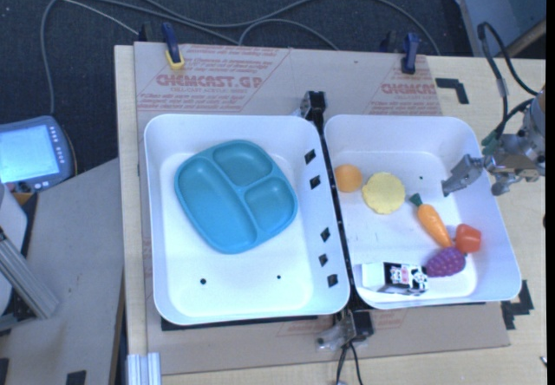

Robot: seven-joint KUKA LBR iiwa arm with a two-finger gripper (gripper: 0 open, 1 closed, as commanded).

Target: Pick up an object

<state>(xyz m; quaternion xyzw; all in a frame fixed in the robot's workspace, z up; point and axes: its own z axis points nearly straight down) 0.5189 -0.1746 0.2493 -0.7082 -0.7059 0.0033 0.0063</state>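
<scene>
pincer [479,177]: open, holding nothing, above right bin's [395,130] far-right edge
target: carrot [433,224], nearest
approach: straddle carrot across its width, avoid tomato [467,238] beside it

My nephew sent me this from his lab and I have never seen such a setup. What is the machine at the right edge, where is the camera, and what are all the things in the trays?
The picture comes from one fixed camera above a bench, looking down at a slant. Two shallow white bins sit side by side: the left bin and the right bin. The metal part entering from the right is a robot arm's end effector, the part meant for grasping; it hangs over the right bin's right side and holds nothing.

The left bin holds a blue divided plate. The right bin holds toy foods: an orange ball-like fruit, a yellow round piece, a carrot, a small red-orange piece, purple grapes, and a small black-and-white carton.
</scene>
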